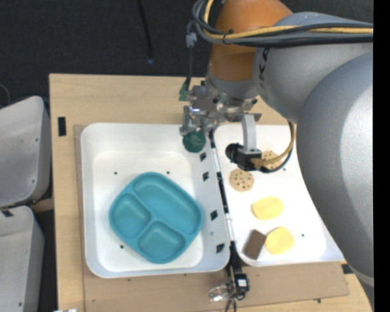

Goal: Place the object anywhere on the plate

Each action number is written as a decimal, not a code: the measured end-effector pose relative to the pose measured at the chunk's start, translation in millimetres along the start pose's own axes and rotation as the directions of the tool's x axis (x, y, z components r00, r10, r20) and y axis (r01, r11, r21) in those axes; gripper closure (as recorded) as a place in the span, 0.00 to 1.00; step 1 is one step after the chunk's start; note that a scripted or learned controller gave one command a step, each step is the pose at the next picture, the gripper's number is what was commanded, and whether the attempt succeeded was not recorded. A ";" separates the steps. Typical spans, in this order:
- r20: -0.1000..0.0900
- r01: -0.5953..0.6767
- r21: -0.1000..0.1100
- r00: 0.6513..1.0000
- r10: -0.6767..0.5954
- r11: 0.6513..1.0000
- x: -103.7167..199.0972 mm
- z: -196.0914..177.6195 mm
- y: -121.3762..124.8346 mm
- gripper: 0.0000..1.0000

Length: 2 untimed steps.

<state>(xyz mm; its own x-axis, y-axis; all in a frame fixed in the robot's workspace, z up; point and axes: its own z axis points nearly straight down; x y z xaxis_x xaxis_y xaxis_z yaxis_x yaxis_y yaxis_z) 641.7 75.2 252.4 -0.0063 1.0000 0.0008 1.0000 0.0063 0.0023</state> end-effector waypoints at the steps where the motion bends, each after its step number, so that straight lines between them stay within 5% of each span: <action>1: 0.002 -0.002 0.003 1.000 0.002 1.000 30.8 21.4 5.8 1.00; 2: 0.003 -0.004 0.003 1.000 0.004 1.000 29.1 20.3 5.8 0.00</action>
